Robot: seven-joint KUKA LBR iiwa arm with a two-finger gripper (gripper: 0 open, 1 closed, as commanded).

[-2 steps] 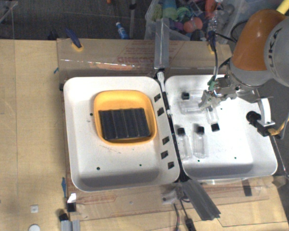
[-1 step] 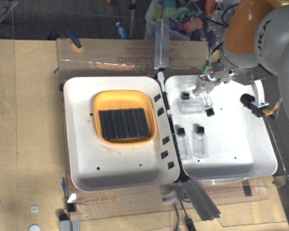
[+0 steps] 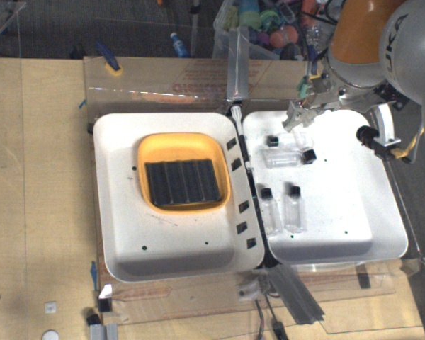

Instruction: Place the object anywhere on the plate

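An orange-yellow plate (image 3: 181, 144) lies in the left bin (image 3: 120, 246). A black ribbed rectangular block (image 3: 183, 183) rests flat on it, toward the plate's front. My gripper (image 3: 302, 114) hangs over the back left corner of the right bin (image 3: 354, 218), above and just behind a small black cap (image 3: 272, 141). A clear vial (image 3: 282, 159) with a black cap lies on its side just in front of the gripper. Nothing shows between the gripper and the bin floor.
Two more clear vials (image 3: 267, 205) (image 3: 293, 210) with black caps lie side by side near the right bin's left wall. A black-notched divider (image 3: 241, 183) separates the bins. A box of coloured toys (image 3: 276, 9) stands behind the bench.
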